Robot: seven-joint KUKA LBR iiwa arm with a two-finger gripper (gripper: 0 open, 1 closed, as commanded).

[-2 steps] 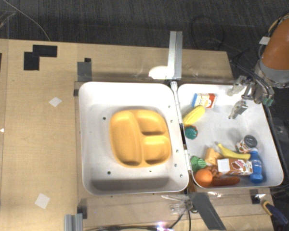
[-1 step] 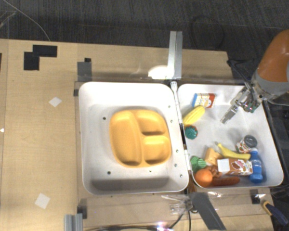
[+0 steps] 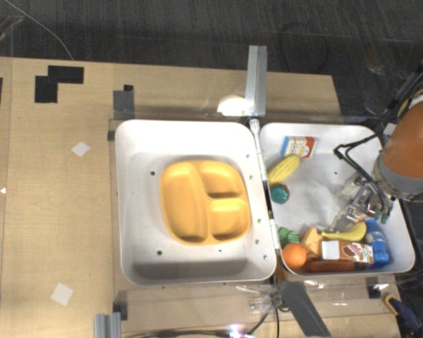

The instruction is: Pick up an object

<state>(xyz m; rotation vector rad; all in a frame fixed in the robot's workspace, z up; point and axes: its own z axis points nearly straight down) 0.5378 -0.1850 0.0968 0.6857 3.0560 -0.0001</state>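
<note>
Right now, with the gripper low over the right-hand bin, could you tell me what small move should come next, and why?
Probably a short descent onto the yellow toy banana. The gripper sits just above it in the right white bin, and I see nothing held between its fingers. The banana lies close against the small white carton and blue bottle, so I would go down slowly.

Two shallow white bins: left bin (image 3: 127, 189), right bin (image 3: 317, 129). One yellow divided plastic tray (image 3: 201, 201), in the left bin. In the right bin: one small blue-and-red carton (image 3: 298, 146); one yellow corn cob (image 3: 283, 167); one teal ball (image 3: 280, 194); one yellow banana (image 3: 352, 232); one orange fruit (image 3: 294, 256); one blue-capped bottle (image 3: 363, 252). Other small pieces there cannot be counted.
</note>
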